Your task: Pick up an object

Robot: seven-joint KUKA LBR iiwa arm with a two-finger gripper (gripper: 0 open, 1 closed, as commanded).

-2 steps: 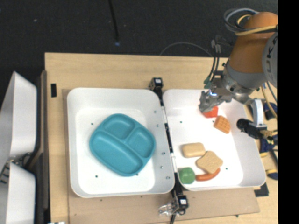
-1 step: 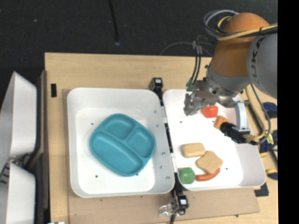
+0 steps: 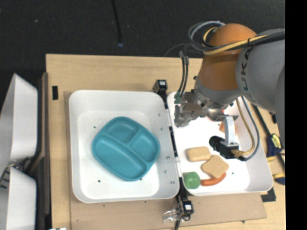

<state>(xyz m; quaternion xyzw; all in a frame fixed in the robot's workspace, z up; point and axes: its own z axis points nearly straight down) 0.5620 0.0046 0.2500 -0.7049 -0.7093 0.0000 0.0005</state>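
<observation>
grey arm with orange band (image 3: pixel 225 56) above right bin | gripper (image 3: pixel 184 111) at right bin's far-left corner, grip state cannot be told | teal divided plastic plate (image 3: pixel 125 147) left of gripper in left white bin (image 3: pixel 79 128) | tan bread slices (image 3: pixel 206 160), green block (image 3: pixel 191 180), orange carrot (image 3: pixel 213 180) nearer the camera than gripper, apart from it

- The arm (image 3: pixel 261 61) has a smooth grey shell, rounded and bulky.
- A glossy orange band (image 3: pixel 225 56) wraps it above the wrist, dome-shaped on top.
- Dark and pale cables (image 3: pixel 199 32) loop beside the orange dome; another cable (image 3: pixel 252 128) curves down lower.
- The gripper (image 3: pixel 184 116) is dull grey metal, blocky, with a small green spot.
</observation>
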